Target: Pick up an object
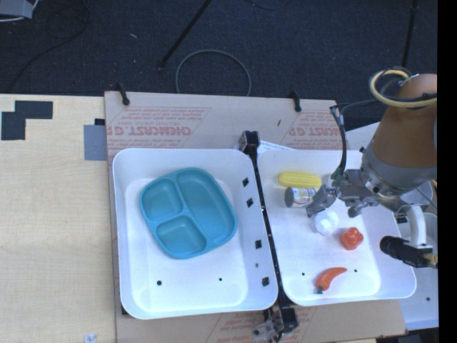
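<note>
Eyeing the small white rounded plastic piece (325, 224) in the right white bin (300, 291), just under my claw (321, 204); looks light, stiff, slippery; I'd pinch across its middle; claw state unclear.

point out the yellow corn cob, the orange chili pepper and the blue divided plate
yellow corn cob (299, 179), camera view, middle of the cob in the right bin
orange chili pepper (330, 276), camera view, middle of its curved body
blue divided plate (188, 211), camera view, central ridge where its compartments meet
</note>
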